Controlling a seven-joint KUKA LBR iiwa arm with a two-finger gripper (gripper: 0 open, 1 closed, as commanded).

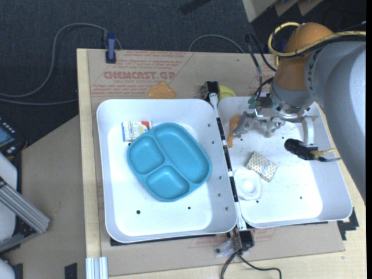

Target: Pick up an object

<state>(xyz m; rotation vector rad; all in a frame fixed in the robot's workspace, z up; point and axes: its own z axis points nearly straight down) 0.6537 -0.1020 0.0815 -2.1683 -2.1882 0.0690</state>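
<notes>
Right bin [325, 205] far edge: tool [264, 121].

Blue divided plate [168, 160]: smooth plastic, slight sheen. Both bins [116, 173] [302, 205]: glossy white plastic. Bench top [87, 144]: matt brown board, printed. Small checkered packet [263, 166]: possibly foil or paper.

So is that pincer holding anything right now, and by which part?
Cannot be told: the pincer hangs low over the right bin, and nothing shows in its grip.
</notes>
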